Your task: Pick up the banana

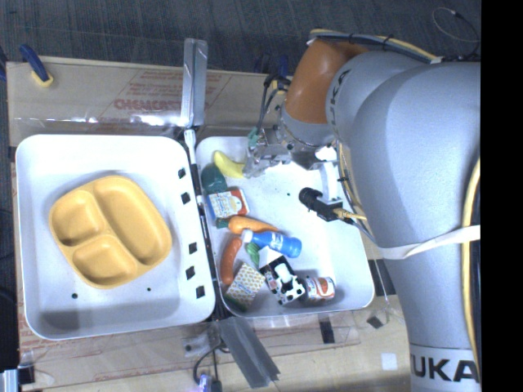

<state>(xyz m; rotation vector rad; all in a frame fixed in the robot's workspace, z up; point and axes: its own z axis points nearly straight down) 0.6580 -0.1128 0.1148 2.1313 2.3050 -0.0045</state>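
Note:
The yellow banana [226, 164] lies in the right bin [339, 256] near its far left corner, beside a green item. My gripper [260, 158] hangs just right of the banana's end, low over the bin, under the orange band of the arm. Its fingertips are small and dark against the clutter, and I see nothing clearly between them.
The right bin also holds a green-topped packet [219, 188], a carrot [253, 225], a blue bottle [276, 241], a cow toy [283, 281] and a small can [320, 287]. A yellow divided plate [110, 229] lies in the left bin [49, 305]. The arm's grey bulk covers the right side.

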